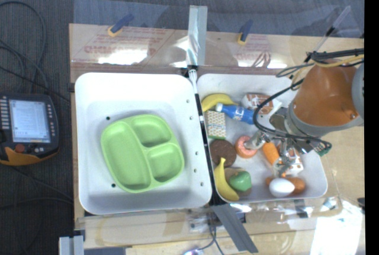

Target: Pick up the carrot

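The carrot (270,154), a short orange piece, lies in the right bin (317,180) near its middle. My gripper (275,151) is low over it, reaching in from the right under the orange wrist band. One finger (259,141) stands to the carrot's left and the other (291,158) to its right. The carrot sits in the gap between them, and the fingers look spread wider than the carrot. The carrot still rests among the other items on the bin floor.
Crowded around the carrot are a pink ring (244,147), a white egg (282,187), a green pepper (240,180), two bananas (224,183), a brown disc (222,150) and a blue bottle (237,113). The left bin (95,100) holds a green divided plate (142,152).
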`<state>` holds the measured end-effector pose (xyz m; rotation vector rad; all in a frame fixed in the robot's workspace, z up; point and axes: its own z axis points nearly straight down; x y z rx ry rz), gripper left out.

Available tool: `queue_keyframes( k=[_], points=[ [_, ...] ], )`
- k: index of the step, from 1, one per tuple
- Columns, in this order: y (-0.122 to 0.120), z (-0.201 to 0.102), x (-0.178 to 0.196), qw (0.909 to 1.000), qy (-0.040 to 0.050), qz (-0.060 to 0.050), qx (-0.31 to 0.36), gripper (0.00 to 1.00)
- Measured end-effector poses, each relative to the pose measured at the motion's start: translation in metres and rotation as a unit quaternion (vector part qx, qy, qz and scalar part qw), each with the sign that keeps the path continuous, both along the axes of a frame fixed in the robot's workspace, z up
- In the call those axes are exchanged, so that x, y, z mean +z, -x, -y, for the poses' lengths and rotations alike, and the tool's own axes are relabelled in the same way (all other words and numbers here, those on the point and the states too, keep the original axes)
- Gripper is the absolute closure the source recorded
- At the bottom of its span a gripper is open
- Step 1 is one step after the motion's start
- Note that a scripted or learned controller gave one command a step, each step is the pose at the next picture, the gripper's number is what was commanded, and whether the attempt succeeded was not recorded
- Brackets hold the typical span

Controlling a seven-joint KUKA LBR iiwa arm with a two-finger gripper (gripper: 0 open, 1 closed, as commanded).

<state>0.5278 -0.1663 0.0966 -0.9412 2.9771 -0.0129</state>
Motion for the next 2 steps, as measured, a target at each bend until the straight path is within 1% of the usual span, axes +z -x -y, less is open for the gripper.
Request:
queue_keyframes(
  k=[1, 2],
  points=[
    [-0.008, -0.004, 0.014, 0.9999, 0.0000, 0.014, 0.000, 1.00],
    [0.025, -0.063, 0.094, 0.9970, -0.0024, -0.007, -0.077, 1.00]
  ],
)
